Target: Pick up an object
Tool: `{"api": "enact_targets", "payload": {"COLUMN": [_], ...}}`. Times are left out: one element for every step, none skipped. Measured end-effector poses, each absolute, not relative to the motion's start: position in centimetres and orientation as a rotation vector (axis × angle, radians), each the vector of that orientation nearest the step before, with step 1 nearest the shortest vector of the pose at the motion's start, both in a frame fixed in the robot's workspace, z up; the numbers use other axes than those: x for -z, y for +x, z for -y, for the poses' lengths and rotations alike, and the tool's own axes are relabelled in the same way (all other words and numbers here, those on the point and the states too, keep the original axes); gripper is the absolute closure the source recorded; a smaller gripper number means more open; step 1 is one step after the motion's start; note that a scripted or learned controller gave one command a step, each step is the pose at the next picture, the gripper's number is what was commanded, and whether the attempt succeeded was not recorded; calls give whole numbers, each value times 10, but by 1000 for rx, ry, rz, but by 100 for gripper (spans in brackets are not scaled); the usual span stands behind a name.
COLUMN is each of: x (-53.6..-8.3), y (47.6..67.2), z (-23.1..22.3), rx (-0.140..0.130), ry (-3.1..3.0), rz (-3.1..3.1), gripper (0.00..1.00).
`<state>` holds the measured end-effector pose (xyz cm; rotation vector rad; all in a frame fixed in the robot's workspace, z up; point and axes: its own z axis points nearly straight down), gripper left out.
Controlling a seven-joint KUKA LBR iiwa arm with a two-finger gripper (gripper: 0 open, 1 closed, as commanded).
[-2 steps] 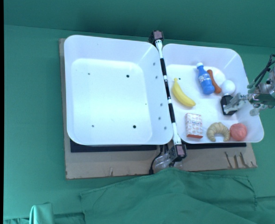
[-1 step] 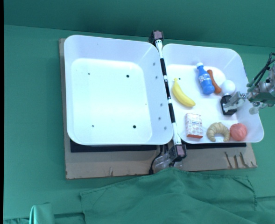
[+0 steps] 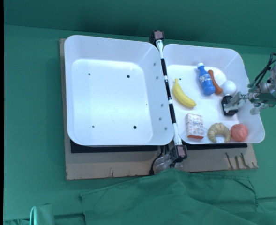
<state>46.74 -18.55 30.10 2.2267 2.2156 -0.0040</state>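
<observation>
Your pincer (image 3: 252,99) hangs over the right rim of the right bin (image 3: 241,60). You cannot tell how far it is open or whether it has hold of anything. Nearest to it, up and left, lies a white ball (image 3: 228,86), just beside an orange-red stick-shaped toy (image 3: 214,81) that lies along a blue bottle (image 3: 205,79). The bottle's pale label is too small to read. Below the pincer, a pinkish-red round fruit (image 3: 239,132) and a croissant (image 3: 219,131) sit side by side at the near wall. Further left you find a white-and-orange carton (image 3: 194,126), print unreadable, then a banana (image 3: 183,93). The left bin (image 3: 77,50) adjoins, on the green worktop (image 3: 30,102).
</observation>
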Motion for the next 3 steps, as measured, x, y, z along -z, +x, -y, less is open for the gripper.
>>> {"api": "enact_targets", "payload": {"x": [-301,-219,-223], "y": [467,466,467], "z": [185,187,188], "rx": [4,7,3], "ry": [2227,2233,2227], "rz": [-2216,-2220,-2216], "gripper": [0,0,0]}}
